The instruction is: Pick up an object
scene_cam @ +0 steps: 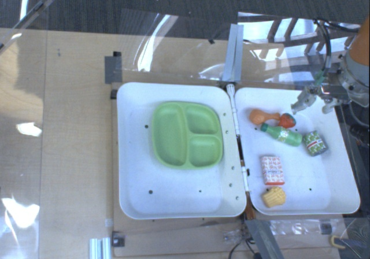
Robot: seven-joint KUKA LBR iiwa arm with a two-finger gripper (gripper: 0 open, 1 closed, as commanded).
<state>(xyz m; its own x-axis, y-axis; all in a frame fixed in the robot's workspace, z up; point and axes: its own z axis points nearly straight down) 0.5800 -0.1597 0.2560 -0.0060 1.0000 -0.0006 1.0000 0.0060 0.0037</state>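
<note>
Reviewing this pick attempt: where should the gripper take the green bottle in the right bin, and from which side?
Probably across the green bottle's mid-body, coming straight down, fingers closing across its narrow width. It lies flat, long axis running left-right in the right bin. Avoid the capped left end: the orange toy lies close above it there.

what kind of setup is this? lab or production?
Probably a lab grasping rig, not production: two white bins on a bench, a green tray in the left one, toy food such as a green bottle in the right, clear shielding behind.
</note>
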